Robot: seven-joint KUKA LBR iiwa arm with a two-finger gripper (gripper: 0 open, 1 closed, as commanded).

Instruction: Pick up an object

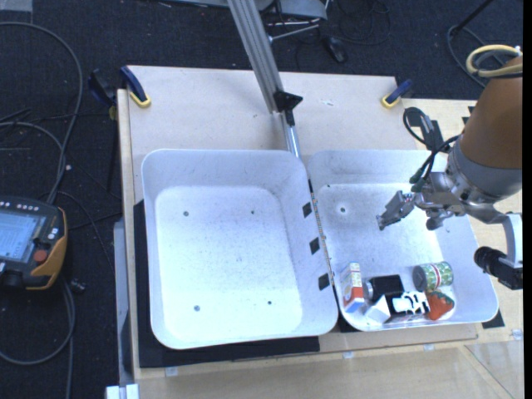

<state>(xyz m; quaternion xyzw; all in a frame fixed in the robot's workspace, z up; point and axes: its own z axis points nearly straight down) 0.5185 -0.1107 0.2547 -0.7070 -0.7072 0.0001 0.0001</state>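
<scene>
The jaws (grip state cannot be told) hang over the right bin; the green can lies nearer the camera, to their right.

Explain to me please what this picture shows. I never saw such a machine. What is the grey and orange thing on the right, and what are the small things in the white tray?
The picture is taken by one camera fixed above a bench, looking down at a slant. The grey and orange thing is a robot arm reaching in from the right. At its end is a gripper, the part that grasps; it hangs over the right tray and nothing shows between its tips. Two shallow white trays sit side by side. The left tray has only dark specks. In the right tray's near corner lie a few small things: a green can, a black box, a small bottle and something red.
</scene>
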